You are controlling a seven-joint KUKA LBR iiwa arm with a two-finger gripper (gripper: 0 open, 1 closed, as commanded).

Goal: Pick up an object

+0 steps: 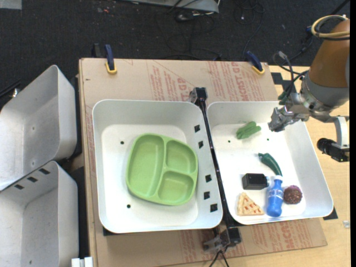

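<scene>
Desk (139, 74) carries two white bins side by side. Left bin (105, 149) holds a green divided plate (162, 169). Right bin (311, 177) holds the small stuff: light green pickle-shaped piece (248, 130) near the far end, dark green pepper (270, 162) mid-bin, then black block (255, 181), blue bottle (275, 197), pizza slice (248, 204) and dark red ball (292, 194) clustered at the near edge. My gripper (277, 120) hangs over the right bin's far right corner, near the pickle piece, nothing visibly in it. Can't tell its opening.
</scene>
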